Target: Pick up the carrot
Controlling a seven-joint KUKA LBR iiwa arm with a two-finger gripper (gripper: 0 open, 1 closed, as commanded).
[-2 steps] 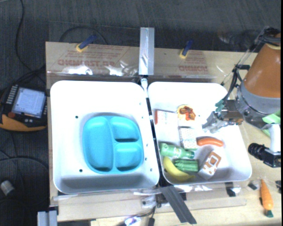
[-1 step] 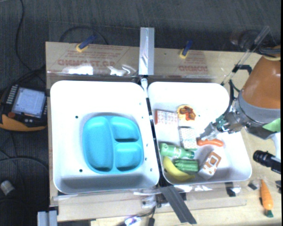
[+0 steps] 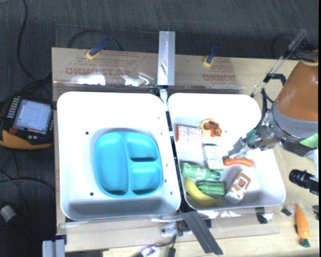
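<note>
Counter [image 3: 246,71]: two white bins side by side.
Carrot [image 3: 238,162]: in the right bin [image 3: 267,183], by the food toys.
Hand [image 3: 239,148]: just above the carrot, touching it; grip cannot be told.

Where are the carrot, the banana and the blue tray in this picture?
carrot [image 3: 238,161]: camera view, middle of its orange body, right bin.
banana [image 3: 197,195]: camera view, on its yellow curve near the right bin's front.
blue tray [image 3: 113,165]: camera view, floor of its large left compartment, left bin.
</note>
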